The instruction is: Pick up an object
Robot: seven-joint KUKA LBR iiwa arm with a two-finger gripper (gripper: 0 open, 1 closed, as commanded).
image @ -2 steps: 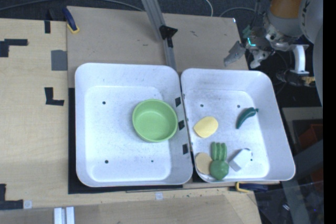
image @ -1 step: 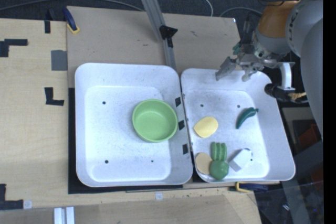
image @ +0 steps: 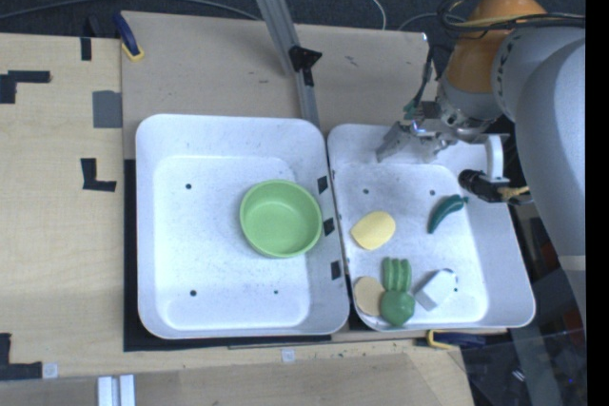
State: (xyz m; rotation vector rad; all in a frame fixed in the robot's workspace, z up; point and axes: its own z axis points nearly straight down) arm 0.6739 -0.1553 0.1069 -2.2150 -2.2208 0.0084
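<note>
Currently the tool [image: 400, 140] hangs at the right bin's [image: 495, 290] far edge, grip state unreadable; the yellow piece [image: 373, 229] lies toward the near edge, long axis crosswise.

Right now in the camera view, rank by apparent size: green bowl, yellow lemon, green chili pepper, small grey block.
1. Green bowl, clearly the largest.
2. Yellow lemon and green chili pepper: the lemon is rounder, the pepper longer and thinner, too alike to rank.
3. Small grey block: looks smallest, though pale against the bin, so its outline is unsure.
</note>
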